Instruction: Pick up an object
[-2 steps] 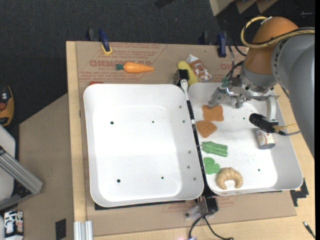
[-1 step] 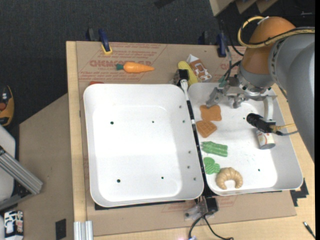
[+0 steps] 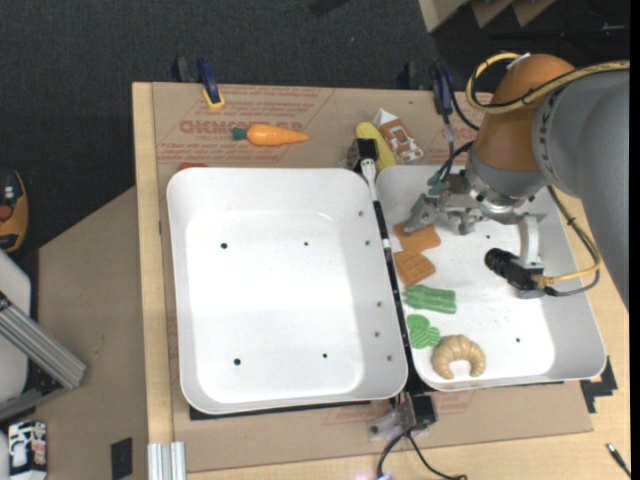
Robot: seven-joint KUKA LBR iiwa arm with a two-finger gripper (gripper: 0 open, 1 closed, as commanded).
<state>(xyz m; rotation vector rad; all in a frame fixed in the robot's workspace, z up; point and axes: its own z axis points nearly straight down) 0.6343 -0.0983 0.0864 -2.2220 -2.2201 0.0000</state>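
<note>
your nearest sight, operator, is a toy croissant (image 3: 458, 355) at the front edge of the right bin (image 3: 560, 340), with a round green piece (image 3: 422, 332) touching its left side and a flat green piece (image 3: 431, 299) just behind that. two orange-brown waffle-like pieces (image 3: 414, 265) lie farther back along the bin's left wall, one behind the other.

the gripper (image 3: 437, 213) sits low over the back left of that bin, right above the rear waffle piece; whether its jaws are wide, narrow or closed on anything you cannot tell from this angle, and nothing is seen lifted.

the left bin (image 3: 285, 280) stands beside the right one, their walls touching.

behind the bins, on the cardboard-covered bench (image 3: 160, 158), a toy carrot (image 3: 270, 136) lies on its side, and a yellow piece (image 3: 372, 138) and a small brown-and-white carton (image 3: 400, 140) rest near the gap between the bins.

the arm (image 3: 575, 118) comes in from the right, its orange band (image 3: 520, 118) above the wrist, bent down toward the bin.
</note>
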